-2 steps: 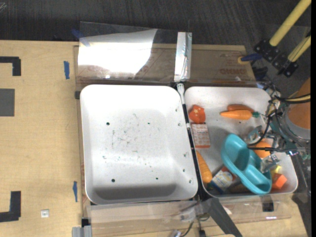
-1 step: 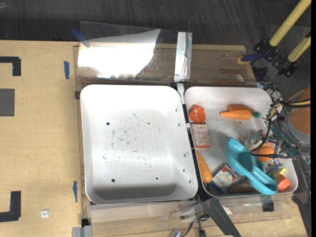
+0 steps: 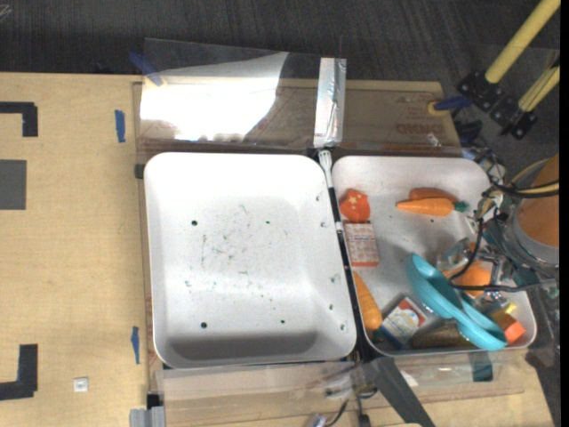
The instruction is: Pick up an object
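Observation:
The right bin (image 3: 391, 174) holds several objects. An orange-red tomato-like toy (image 3: 355, 205) lies near its left wall, with a small white and red packet (image 3: 360, 244) just below it. A carrot (image 3: 428, 206) lies at the back, and a second carrot (image 3: 367, 302) runs along the left wall near the front. A teal scoop (image 3: 450, 302) stretches across the front right, over a small printed box (image 3: 404, 318) and a brown stick (image 3: 437, 335). My gripper (image 3: 468, 261) is low over the bin's right side, just above the teal scoop's upper end and an orange piece (image 3: 476, 275).
The left bin (image 3: 240, 247) is bare white with faint marks. Clear plastic sheeting (image 3: 222, 96) and a foil strip (image 3: 330, 105) stand behind the bins. The arm (image 3: 538, 225) with its cables enters over the right rim. Yellow poles (image 3: 524, 34) are at the back right.

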You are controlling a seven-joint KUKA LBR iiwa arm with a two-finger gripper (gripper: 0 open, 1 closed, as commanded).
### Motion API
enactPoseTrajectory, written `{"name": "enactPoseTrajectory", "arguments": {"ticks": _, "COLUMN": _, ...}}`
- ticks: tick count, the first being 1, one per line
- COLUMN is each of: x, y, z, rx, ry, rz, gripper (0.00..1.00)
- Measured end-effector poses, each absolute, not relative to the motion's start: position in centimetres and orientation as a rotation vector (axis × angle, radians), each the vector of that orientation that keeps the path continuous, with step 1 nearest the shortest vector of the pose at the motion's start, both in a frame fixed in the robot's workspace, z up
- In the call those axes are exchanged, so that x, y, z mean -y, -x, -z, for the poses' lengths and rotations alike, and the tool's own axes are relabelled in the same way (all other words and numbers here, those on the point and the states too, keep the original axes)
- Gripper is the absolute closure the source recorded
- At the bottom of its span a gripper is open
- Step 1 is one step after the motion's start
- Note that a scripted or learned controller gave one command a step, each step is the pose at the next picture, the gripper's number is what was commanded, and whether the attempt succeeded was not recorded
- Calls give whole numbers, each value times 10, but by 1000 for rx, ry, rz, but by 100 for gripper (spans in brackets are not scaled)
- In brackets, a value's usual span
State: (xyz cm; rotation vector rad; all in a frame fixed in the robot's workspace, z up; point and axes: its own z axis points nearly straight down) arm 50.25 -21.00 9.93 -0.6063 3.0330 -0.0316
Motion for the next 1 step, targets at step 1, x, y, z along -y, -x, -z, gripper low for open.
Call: {"name": "enactPoseTrajectory", "arguments": {"ticks": 1, "x": 208, "y": -506, "z": -98, "rx": -3040, "ry": 604, "rz": 29, "gripper": 0}}
